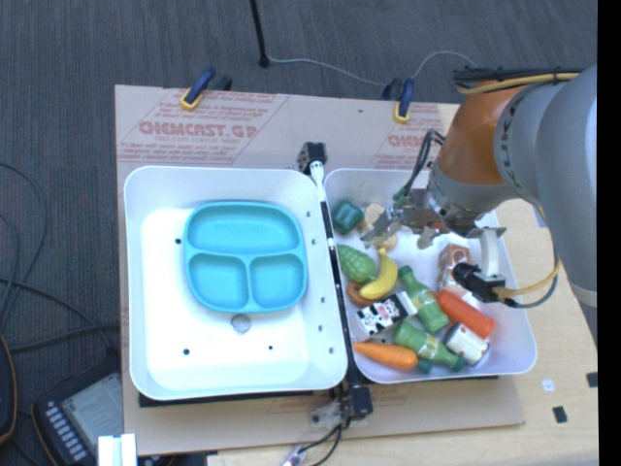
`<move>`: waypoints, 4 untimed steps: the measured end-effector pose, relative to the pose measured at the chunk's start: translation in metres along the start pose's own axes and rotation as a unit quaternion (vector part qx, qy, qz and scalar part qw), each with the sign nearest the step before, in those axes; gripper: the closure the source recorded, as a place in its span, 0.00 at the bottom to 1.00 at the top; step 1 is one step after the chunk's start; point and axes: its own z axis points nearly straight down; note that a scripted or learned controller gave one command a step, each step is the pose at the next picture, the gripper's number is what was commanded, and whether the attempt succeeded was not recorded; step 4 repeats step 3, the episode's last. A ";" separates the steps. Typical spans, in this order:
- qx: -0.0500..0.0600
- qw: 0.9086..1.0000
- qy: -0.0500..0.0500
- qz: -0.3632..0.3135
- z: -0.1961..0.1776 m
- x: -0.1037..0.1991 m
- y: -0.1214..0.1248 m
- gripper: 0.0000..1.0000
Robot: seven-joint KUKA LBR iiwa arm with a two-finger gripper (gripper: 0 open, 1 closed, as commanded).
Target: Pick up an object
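**Gripper low over a crowded right bin**

Down at the near edge, a dark device with rows of keys (66,418) sits on the grey floor by the worktop's (194,134) corner, cables trailing beside it. Up on the worktop, two white bins sit side by side. The left bin (165,357) carries a blue divided tray (245,256), three compartments, lying flat near the bin's middle, with a small grey disc (240,324) just below it.

Over to the right bin (514,352), and it is packed! At the near rim lies an orange carrot (385,355), touching a green bottle (424,343). Beside them a black-and-white cow-patterned piece (380,314), a yellow banana (381,280) curving up the middle, a bumpy green item (353,260) against the left wall, and a teal piece (346,215) at the far corner. An orange-and-white item (468,318) rests toward the right side.

And here is the arm (505,139), reaching in from the right, orange band showing above the wrist. The gripper (398,223) hangs low over the far half of the right bin, just above the banana's tip, its fingers spread a little apart with nothing visible between them. Two clamps, blue (199,87) and yellow-blue (404,100), pin the far edge of the board.
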 end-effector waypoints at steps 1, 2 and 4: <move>-0.005 1.000 -0.002 0.001 0.037 -0.003 -0.071 0.00; -0.007 1.000 -0.002 0.000 0.026 -0.003 -0.070 1.00; 0.000 1.000 0.000 0.000 -0.059 0.074 -0.112 1.00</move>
